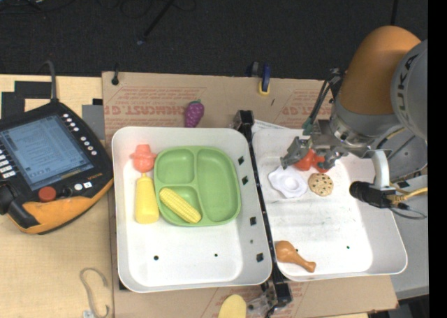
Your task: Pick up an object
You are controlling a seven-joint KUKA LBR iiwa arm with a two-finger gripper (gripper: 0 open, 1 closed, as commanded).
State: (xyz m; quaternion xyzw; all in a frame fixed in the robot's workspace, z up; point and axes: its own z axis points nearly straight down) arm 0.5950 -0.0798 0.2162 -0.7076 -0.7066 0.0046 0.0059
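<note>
Two shallow white bins side by side on cardboard-covered bench: left bin (133, 254), right bin (349, 240). Grey arm (380, 79) with orange band reaching in from 3 o'clock, hanging over the upper part of the right bin. Black-and-orange control pendant (49, 163) lying on the bench at 9 o'clock of the left bin, well apart from the arm. Green divided plate (209, 180) in the upper middle of the left bin, yellow corn cob (180, 205) resting in its lower-left compartment. Yellow bottle (145, 199) just beside the plate at its 9 o'clock, pink toy (142, 159) at the bottle's 12 o'clock. Gripper (309, 156) low over the right bin's upper left, fingers set close around a red-orange object (308, 161); object seen between them, so gripping it, bin contact unclear. White fried egg (288, 183) at 7 o'clock of the gripper, just beside it. Cookie (320, 184) at 5 o'clock, near. Brown drumstick (295, 256) at 6 o'clock, well apart, near the bin's lower-left corner. Purple grapes (194, 112) on cardboard at 12 o'clock of the left bin. Yellow round thing (232, 305) at the bottom edge, below the bins.
</note>
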